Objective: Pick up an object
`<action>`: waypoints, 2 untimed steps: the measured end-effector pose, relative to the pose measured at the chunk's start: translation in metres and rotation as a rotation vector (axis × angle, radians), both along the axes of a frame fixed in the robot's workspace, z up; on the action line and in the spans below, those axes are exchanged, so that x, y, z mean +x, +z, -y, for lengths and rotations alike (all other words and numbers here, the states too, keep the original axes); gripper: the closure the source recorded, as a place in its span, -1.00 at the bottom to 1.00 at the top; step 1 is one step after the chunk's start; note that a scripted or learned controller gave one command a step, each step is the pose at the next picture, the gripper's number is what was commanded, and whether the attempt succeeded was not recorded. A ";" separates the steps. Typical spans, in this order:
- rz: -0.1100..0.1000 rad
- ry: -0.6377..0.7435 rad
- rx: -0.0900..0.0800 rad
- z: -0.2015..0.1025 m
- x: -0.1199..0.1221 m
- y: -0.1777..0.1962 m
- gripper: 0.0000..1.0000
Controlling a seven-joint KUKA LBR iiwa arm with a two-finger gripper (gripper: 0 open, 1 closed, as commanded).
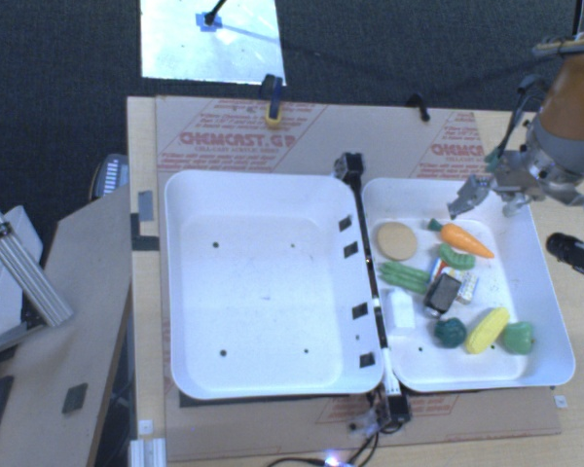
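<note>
The arm [574, 115] is hanging over the right bin [543, 300] at its one o'clock corner, its tool [489, 195] seemingly carrying nothing; how wide it is gaping cannot be told. The carrot [464, 239] is lying just below at five o'clock from the tool, long axis running ten to four, green top toward ten. A good grasp is likely calling for closing across that axis at mid-length, clear of the green pod [456, 257] touching it and the cookie [397, 240] nearby.
</note>
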State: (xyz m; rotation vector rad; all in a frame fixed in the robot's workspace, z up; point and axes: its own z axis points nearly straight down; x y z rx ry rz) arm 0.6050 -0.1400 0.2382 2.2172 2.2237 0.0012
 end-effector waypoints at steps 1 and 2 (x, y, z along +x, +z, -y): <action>0.002 -0.001 -0.001 0.024 0.034 -0.144 -1.00; 0.012 0.000 -0.003 0.023 0.036 -0.125 1.00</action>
